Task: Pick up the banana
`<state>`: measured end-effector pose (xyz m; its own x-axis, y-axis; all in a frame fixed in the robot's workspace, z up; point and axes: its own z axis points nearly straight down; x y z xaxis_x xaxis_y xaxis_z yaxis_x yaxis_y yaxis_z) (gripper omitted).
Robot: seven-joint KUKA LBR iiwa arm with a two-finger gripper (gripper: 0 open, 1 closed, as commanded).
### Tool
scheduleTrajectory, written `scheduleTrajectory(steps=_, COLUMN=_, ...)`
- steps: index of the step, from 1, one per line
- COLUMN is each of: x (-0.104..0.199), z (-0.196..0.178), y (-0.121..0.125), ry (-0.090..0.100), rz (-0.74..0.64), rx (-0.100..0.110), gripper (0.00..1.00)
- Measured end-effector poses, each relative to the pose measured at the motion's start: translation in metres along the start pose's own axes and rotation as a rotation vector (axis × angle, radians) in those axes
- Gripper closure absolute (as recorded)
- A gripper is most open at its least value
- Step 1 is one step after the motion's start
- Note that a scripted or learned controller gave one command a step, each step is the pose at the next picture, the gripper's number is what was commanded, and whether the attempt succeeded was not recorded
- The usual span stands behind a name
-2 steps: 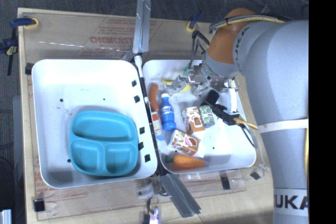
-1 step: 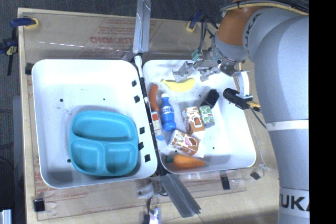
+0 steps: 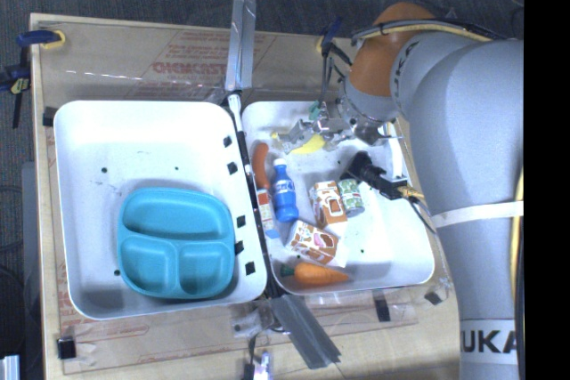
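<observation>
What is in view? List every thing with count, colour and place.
Bench: one, tan, under both bins.
Left bin: one, white, on the bench.
Right bin: one, white, beside the left bin.
Tray: one, blue, in the left bin.
Banana: one, yellow, right bin's far end.
Sausage: one, red-orange, along the right bin's left wall.
Bottle: one, blue, right bin, beside the sausage.
Cartons: three, printed, right bin's middle.
Carrot: one, orange, right bin's near end.
Arm: one, grey with orange band, from the view's right.
Gripper: one, grey, by the banana.
</observation>
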<state>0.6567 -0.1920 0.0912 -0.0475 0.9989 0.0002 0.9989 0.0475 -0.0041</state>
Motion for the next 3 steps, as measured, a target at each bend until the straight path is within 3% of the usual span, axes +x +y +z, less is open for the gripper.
scheduleTrajectory(steps=1, x=0.001, z=-0.01, y=0.001, ry=0.0, rz=-0.006, rx=0.002, gripper=1.0)
scheduleTrajectory(steps=2, x=0.002, z=-0.01, y=0.0, ry=0.002, rz=-0.006, rx=0.004, gripper=0.0)
scheduleTrajectory(steps=3, x=-0.017, z=-0.004, y=-0.002, ry=0.003, rz=-0.08, rx=0.006, gripper=0.0)
